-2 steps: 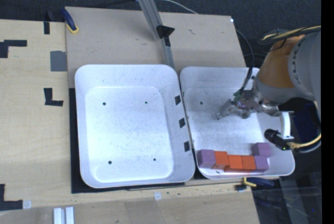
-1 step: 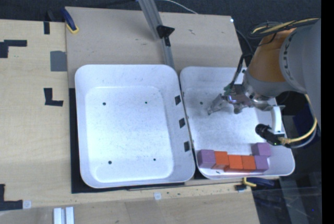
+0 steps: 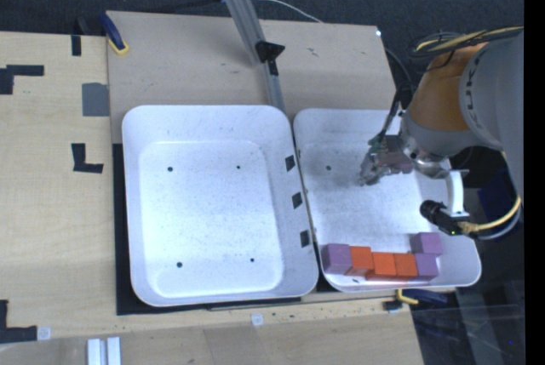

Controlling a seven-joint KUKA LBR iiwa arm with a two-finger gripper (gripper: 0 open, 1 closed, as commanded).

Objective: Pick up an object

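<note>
Gripper (image 3: 372, 174) is down over the right bin (image 3: 341, 134), roughly mid-floor, a bit toward the top half. Can't tell if it's open or shut, too small and blurry at the tip. Nothing visibly in it tbh. Arm (image 3: 464, 99) comes in from the right w/ the orange band sitting over the bin's right rim.

Floor right around the gripper is bare white, so room on the left toward the divider edge and below it too. The blocks are all jammed along the bottom edge of that bin, well apart from the gripper: purple block (image 3: 337, 257) at the left end of the row, orange blocks (image 3: 383, 263) next to it touching, then another purple piece (image 3: 426, 251) at the right end near the bottom-right corner. They're tight against the rim, not much gap on that side.

Left bin (image 3: 136, 185) sits just beside the right 1, rims touching along the middle.
</note>
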